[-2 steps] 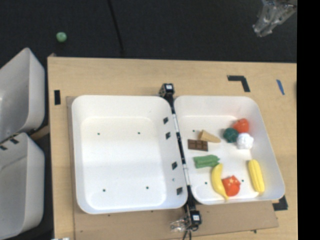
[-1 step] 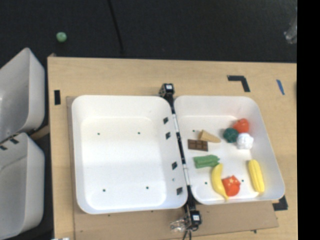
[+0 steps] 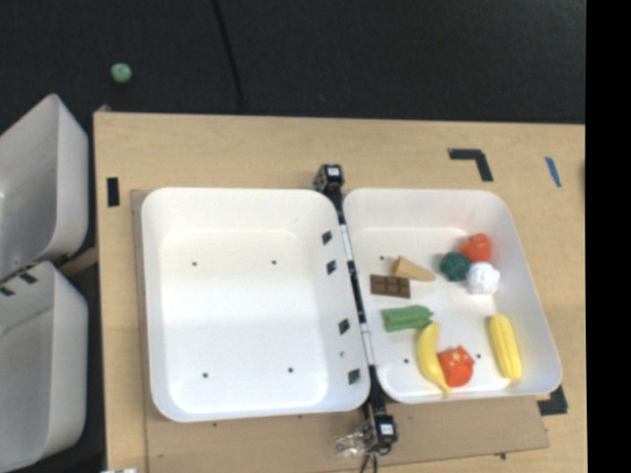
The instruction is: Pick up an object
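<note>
On the tan bench board (image 3: pixel 246 146), I am seeing two shallow white bins lying side by side, their inner rims touching along a seam that is carrying small black clips. Dark floor is surrounding the board, with a small green ball (image 3: pixel 121 72) lying well beyond the far left corner and white rounded housings (image 3: pixel 35 185) standing off the left edge.

The left bin (image 3: pixel 148 264) is showing bare white floor. The right bin (image 3: pixel 424 200) is holding all the candidate objects:

- A yellow corn cob (image 3: pixel 505 346) is lying near the right wall, its long axis running far to near and leaning slightly right at the near end.
- A banana (image 3: pixel 428 355) is lying on a similar axis, curved, and touching a red piece (image 3: pixel 456 366) on its right.
- A green piece (image 3: pixel 406 317) is lying crosswise, left to right, just above the banana.
- A brown block (image 3: pixel 389 286) is also lying crosswise, near the seam.
- A tan wedge (image 3: pixel 411 269) is sitting just beside the block, with its tip pointing right.
- A dark green lump (image 3: pixel 455 265), a white ball (image 3: pixel 482 279) and an orange-red piece (image 3: pixel 477 247) are clustering together near the far right wall.

Open floor is remaining along the right bin's far side and between the corn cob and the red piece. The banana's near end is sitting close to the near rim.

I cannot tell the state of the gripper.
</note>
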`<state>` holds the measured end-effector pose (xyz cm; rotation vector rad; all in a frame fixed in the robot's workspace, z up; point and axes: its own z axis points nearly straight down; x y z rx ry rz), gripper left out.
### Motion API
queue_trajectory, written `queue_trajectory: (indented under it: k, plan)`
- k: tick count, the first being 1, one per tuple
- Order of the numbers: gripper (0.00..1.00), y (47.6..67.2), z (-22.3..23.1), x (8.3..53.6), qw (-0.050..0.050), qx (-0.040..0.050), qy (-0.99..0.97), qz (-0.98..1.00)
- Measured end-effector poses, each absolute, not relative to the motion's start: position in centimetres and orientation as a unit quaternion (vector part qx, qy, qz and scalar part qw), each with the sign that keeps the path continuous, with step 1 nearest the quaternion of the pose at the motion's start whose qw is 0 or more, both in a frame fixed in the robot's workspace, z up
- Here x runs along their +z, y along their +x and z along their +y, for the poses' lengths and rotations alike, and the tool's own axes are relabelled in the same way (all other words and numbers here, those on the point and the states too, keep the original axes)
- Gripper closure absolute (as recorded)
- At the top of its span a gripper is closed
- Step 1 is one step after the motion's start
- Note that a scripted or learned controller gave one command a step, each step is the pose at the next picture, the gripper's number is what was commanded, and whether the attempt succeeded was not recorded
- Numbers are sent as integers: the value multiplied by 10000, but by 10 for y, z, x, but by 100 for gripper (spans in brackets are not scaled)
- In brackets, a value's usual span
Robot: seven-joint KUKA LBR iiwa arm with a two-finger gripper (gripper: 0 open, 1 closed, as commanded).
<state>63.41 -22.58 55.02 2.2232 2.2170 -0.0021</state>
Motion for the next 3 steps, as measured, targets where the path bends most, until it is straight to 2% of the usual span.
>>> queue_trajectory:
  k: [2,3]
  plan:
    - [100,570,-229,550,5,-2,7073,7069]
    - [100,486,-229,375,-70,-35,7084,7058]
